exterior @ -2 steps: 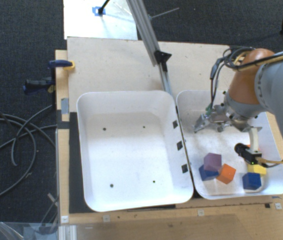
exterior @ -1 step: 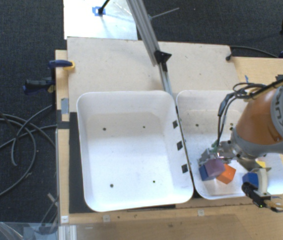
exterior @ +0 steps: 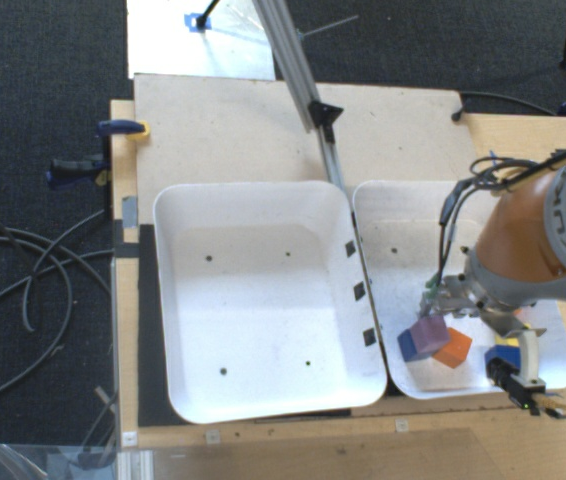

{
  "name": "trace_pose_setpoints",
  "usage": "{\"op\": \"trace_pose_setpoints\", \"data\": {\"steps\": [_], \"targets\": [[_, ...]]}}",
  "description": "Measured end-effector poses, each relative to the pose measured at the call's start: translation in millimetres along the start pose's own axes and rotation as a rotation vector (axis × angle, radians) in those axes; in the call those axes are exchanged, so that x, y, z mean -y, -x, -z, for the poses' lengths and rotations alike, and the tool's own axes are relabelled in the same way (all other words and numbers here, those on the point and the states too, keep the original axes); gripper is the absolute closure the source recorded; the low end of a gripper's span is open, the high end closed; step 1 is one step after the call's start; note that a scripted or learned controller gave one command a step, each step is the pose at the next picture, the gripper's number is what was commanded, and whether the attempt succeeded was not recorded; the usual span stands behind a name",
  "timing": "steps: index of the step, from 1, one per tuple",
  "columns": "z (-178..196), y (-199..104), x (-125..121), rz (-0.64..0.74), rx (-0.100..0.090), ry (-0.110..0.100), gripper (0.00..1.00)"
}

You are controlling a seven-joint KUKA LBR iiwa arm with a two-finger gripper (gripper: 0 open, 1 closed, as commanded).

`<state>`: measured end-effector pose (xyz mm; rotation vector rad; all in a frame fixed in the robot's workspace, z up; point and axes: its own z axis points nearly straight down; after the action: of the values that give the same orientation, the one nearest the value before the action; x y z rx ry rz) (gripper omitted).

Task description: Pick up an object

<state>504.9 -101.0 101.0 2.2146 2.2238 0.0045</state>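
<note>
Bins first: the shallow white right-hand bin (exterior: 403, 218) holds a purple block (exterior: 429, 334), an orange block (exterior: 454, 349) touching it, and blue pieces (exterior: 504, 355) near its front corner. Directly above them hangs the grey gripper (exterior: 450, 301); its grip I cannot tell. Beneath lies a pale wooden bench (exterior: 263, 128), dark carpet (exterior: 33, 68) around.

The two white bins (exterior: 263, 208) look like smooth, shiny plastic. The bench (exterior: 223, 128) looks like pale, dull wood. The floor (exterior: 33, 68) is dark, rough carpet. The arm (exterior: 533, 238) has a shiny orange band.
</note>
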Motion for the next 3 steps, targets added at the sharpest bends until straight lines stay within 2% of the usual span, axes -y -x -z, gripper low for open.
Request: {"op": "trace_pose_setpoints", "data": {"steps": [1,2,3], "targets": [[-0.4,-0.1,0.1,0.000,0.000,0.000,0.00],[-10.8,0.9,20.3,-0.003,-0.001,-0.003,0.00],[-10.6,-0.4,19.7,-0.002,0.000,-0.002,0.00]]}}
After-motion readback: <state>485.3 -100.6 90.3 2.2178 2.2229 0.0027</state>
